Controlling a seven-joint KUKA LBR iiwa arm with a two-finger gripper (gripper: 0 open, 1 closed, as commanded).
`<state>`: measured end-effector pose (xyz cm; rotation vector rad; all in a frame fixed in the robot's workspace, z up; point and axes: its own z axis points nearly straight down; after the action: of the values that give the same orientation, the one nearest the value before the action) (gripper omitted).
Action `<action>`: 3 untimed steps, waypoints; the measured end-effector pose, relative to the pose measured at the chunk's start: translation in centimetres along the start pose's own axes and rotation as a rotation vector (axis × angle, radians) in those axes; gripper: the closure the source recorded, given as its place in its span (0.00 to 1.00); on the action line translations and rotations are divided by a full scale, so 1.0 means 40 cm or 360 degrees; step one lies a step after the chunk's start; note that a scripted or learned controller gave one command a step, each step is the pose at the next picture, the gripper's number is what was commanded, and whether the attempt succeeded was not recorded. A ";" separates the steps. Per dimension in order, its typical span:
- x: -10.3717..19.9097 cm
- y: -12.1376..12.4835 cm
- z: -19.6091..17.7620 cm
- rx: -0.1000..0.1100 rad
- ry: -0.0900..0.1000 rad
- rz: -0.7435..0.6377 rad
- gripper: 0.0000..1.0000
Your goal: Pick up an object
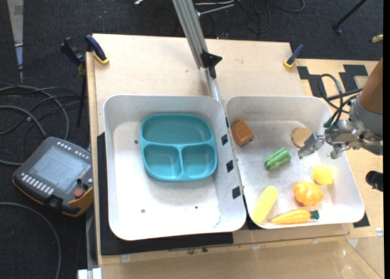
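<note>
Two white bins sit side by side on the bench. The left bin (122,168) holds a teal tray (178,146) with three compartments. The right bin (341,208) holds a brown block (242,132), a green pepper (277,159), a tan disc (300,136), a lemon (323,176), an orange pepper (308,194), a banana (264,204) and a carrot (292,216). The gripper (312,145) hangs just beside the disc, nothing between its fingers.
</note>
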<state>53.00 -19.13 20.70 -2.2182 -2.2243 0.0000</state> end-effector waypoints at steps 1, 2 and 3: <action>0.000 0.000 0.000 -0.0001 0.0000 0.0003 0.00; 0.008 -0.005 0.108 0.0007 0.0001 0.0004 0.00; 0.025 -0.026 0.256 0.0011 0.0013 0.0001 0.00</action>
<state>51.96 -18.13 10.46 -2.2113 -2.2160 -0.0015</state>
